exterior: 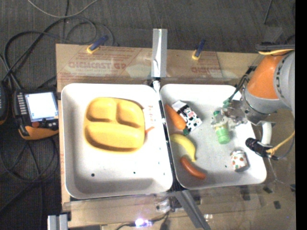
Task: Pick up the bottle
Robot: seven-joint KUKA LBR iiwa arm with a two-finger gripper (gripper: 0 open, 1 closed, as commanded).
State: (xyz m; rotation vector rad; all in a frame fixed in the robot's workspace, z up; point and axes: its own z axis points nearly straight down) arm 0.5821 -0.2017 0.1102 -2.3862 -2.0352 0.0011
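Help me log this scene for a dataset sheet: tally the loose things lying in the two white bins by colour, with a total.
Yellow: 2, divided tray and banana
Orange or red: 2, carrot and sausage
Green: 1, bottle, beside the claw
Black and white: 1, spotted carton
White with spots: 1, small cup
Total: 7

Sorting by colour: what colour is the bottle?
Green, in the camera view: the bottle in the right bin.

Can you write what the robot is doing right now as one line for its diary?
step: reaching for bottle | gripper at green bottle, right bin | grasp: cannot tell | nearby: carrot, banana
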